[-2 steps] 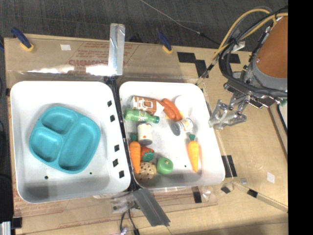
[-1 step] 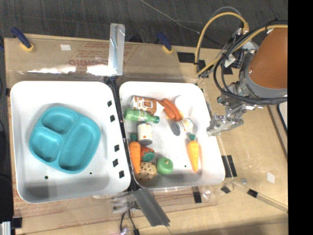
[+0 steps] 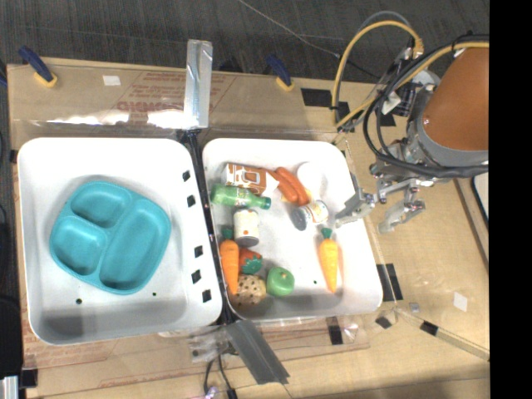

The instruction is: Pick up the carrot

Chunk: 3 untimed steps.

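Two carrots lie in the right bin. An orange carrot rests along the bin's left wall, its green top pointing away from me. A paler yellow-orange carrot with a green top lies near the right wall. My gripper hangs over the bin's right rim, up and to the right of the paler carrot and apart from it. Its fingers are open with nothing between them.
The right bin also holds a green bottle, an orange carton, a red sausage-like item, a white can, a small jar, a green apple and a cookie-like piece. A teal divided plate sits in the left bin.
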Each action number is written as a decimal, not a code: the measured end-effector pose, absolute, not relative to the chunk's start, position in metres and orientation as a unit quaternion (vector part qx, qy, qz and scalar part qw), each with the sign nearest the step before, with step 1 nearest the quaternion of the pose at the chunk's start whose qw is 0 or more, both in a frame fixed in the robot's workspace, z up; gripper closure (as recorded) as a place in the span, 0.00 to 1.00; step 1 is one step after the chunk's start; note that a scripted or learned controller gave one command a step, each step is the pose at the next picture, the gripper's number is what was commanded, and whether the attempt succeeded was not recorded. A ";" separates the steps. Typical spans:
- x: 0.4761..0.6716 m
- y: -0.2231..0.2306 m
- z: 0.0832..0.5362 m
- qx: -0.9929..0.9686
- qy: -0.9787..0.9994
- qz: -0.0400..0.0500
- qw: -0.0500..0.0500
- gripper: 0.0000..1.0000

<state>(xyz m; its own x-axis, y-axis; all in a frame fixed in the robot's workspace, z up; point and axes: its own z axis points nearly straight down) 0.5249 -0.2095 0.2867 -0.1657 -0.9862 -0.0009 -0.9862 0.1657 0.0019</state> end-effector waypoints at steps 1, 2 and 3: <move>0.487 -0.208 0.103 0.618 -0.786 -0.006 0.002 0.00; 0.491 -0.205 0.116 0.622 -0.783 -0.002 -0.001 1.00; 0.479 -0.200 0.259 0.668 -0.744 0.005 -0.002 1.00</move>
<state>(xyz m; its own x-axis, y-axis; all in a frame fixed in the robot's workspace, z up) 0.4791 -0.2000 0.2593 -0.1069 -0.9943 0.0035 -0.9942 0.1069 -0.0094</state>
